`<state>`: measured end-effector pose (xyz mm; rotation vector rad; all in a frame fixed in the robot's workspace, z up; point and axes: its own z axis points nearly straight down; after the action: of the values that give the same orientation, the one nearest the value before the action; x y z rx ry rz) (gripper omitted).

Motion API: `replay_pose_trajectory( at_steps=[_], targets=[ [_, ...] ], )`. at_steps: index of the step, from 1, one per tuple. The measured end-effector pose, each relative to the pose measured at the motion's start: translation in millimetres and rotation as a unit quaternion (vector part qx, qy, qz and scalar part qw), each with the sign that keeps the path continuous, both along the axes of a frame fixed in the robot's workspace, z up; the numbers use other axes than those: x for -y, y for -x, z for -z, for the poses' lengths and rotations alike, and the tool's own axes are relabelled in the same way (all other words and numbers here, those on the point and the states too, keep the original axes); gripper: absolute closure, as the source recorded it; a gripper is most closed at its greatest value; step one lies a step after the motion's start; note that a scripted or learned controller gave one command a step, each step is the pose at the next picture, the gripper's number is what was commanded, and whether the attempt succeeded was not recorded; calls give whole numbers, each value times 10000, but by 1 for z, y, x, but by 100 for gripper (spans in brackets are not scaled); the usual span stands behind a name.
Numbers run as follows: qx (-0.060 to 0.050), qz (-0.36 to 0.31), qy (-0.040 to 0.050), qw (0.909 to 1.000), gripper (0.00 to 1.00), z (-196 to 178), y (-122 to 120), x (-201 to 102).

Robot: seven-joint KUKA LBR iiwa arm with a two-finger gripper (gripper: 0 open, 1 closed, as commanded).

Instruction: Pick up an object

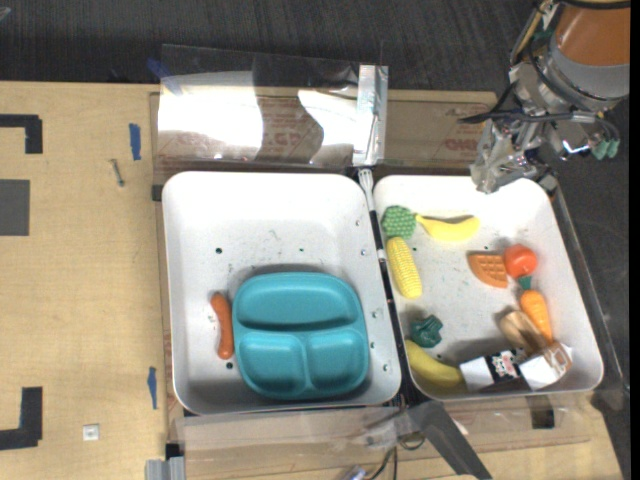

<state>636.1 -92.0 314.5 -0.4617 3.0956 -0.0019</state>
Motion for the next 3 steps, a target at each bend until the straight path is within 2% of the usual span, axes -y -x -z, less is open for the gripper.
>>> replay_pose_trajectory(
  at_steps=[1,2,3],
  targets=[
    [-7,-603,-6,9982,100,14,-31,-69],
    [11,111,10,9999,100,-32,-4,8],
    [-50,-7,-12,10000,100,11,-29,-40]
  ],
)
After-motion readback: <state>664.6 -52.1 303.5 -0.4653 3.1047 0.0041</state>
